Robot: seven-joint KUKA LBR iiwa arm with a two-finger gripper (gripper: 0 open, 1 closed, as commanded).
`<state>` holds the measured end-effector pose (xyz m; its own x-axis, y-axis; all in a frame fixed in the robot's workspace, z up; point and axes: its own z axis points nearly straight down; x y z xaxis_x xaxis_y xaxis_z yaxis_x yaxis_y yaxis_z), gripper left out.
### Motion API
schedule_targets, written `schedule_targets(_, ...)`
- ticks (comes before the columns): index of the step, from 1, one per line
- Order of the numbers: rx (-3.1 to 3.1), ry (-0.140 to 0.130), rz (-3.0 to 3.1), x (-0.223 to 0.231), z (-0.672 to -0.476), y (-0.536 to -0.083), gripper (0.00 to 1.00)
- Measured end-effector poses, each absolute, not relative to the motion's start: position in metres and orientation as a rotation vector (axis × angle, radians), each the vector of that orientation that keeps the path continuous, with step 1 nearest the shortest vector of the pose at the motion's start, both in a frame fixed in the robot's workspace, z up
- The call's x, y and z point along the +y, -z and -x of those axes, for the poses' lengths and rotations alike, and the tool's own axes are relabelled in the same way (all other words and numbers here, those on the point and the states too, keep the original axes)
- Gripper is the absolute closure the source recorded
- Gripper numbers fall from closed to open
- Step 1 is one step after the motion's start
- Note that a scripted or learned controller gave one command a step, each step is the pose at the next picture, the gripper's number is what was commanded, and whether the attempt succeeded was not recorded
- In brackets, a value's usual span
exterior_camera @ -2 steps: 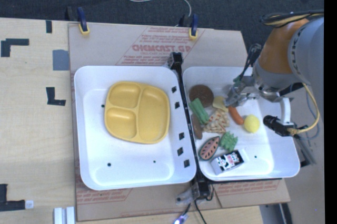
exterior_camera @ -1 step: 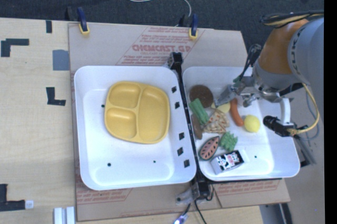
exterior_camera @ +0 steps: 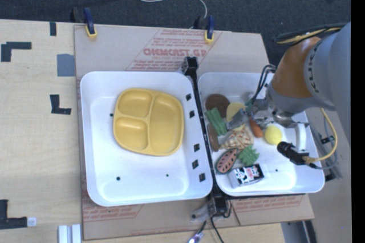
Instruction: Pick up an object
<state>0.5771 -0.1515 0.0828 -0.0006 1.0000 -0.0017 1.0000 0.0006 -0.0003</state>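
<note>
From the camera view, two white bins sit side by side, clamped onto a cardboard sheet, presumably so they stay put as the arm works. The left bin (exterior_camera: 97, 139) bears a yellow divided plate (exterior_camera: 149, 121) and nothing else, which suggests it is the drop side. The right bin (exterior_camera: 308, 179) holds the pile to pick from: a green strip (exterior_camera: 216, 121), a brown round piece (exterior_camera: 217, 102), a yellow ball (exterior_camera: 273, 134), a black-and-white carton (exterior_camera: 247, 174) and other toy food crowded at its middle. The gripper (exterior_camera: 255, 115) reaches down into this pile, just beside the yellow ball; how wide it stands, and whether it grips anything, cannot be told from here.
</note>
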Motion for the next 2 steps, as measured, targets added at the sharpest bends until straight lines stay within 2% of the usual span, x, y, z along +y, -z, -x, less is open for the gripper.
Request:
schedule_targets(1, 2.224, 0.006, -2.222, -0.152, -0.577, -0.092, 1.0)
schedule_targets(2, 2.23, -0.008, -2.209, -0.079, -0.6, -0.189, 1.0)
